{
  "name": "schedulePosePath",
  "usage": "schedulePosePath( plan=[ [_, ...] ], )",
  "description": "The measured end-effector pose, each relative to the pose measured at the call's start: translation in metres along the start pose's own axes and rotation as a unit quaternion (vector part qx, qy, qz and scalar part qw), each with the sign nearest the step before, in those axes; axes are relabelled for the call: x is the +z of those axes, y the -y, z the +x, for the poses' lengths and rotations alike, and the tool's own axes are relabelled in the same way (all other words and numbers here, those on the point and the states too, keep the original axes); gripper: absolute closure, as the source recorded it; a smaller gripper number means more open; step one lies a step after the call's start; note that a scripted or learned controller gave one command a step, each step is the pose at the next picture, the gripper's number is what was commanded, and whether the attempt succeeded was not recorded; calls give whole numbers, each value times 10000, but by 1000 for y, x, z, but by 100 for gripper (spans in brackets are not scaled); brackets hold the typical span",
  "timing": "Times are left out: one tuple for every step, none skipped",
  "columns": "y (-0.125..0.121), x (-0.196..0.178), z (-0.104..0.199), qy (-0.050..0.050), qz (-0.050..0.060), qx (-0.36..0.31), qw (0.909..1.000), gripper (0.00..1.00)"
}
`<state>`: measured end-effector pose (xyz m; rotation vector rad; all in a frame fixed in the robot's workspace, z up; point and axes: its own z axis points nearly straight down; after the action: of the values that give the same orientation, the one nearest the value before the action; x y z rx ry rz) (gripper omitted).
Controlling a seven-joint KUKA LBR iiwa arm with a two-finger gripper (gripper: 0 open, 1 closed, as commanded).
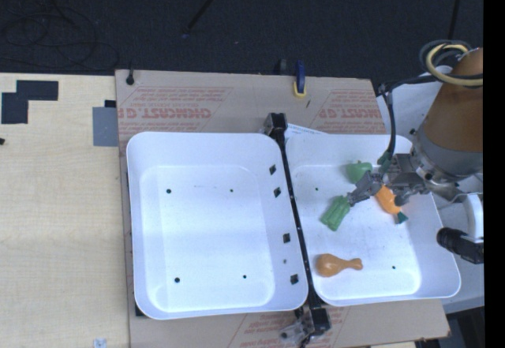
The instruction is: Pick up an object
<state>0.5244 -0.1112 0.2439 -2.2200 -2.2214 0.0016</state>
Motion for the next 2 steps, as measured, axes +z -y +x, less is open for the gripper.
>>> schedulePosePath(
  plan=[
    [-10, 162, -44, 5, 4, 18, 10000, 0],
    [-23, 46, 6, -5, -53, -21, 10000, 0]
  ],
)
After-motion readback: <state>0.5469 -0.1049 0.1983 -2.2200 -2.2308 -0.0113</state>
